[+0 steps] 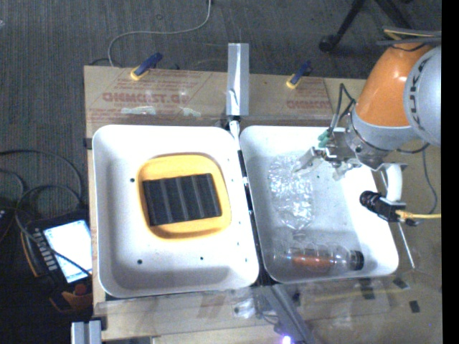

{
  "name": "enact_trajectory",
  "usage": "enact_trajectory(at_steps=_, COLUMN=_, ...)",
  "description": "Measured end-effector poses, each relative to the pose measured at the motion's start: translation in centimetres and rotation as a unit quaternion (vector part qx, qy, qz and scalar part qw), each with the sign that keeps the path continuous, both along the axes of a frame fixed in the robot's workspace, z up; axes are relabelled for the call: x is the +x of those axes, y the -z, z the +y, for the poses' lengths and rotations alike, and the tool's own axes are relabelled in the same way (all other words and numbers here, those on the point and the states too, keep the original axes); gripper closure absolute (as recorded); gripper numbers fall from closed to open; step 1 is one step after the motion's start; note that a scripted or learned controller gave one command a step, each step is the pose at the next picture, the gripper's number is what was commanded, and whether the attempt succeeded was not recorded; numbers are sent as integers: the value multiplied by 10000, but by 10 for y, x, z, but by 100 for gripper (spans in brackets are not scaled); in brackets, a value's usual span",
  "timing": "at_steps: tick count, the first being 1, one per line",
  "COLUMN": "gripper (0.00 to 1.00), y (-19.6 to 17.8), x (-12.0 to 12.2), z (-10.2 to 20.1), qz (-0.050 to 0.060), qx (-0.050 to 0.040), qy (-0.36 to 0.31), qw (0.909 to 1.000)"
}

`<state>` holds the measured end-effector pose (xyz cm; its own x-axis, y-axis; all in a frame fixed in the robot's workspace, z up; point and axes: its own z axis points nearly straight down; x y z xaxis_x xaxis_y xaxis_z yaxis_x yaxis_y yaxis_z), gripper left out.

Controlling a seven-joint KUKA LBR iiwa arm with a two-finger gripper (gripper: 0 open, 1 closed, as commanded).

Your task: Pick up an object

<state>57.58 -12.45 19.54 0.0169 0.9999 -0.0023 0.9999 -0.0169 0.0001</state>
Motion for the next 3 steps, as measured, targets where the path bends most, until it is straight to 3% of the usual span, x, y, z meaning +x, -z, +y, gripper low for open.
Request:
enact_trajectory(at_steps=1, gripper=0, y=103, x=-32, z=-2, qz=-82, qx=4, qy=-565, qw=9984)
enact_trajectory(at_steps=2, gripper=100, y=84, x=-25, z=1, qz=-179, qx=23, qy=-589, qw=9981)
enact_trajectory(at_steps=3, gripper=100, y=12, x=8, z=51, qz=1, qx=23, qy=-1680, qw=9858)
